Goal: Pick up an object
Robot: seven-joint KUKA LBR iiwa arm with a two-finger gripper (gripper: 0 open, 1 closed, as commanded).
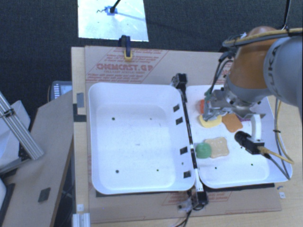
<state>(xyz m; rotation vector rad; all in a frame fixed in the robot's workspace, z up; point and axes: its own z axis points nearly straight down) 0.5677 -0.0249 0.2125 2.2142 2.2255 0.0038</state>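
Yellow piece (209, 121) lies under the claw (211, 111); its grip cannot be told.

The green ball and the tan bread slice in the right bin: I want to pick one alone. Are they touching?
Touching. The camera view shows the green ball pressed against the left edge of the tan bread slice, with no white bin floor visible between them.
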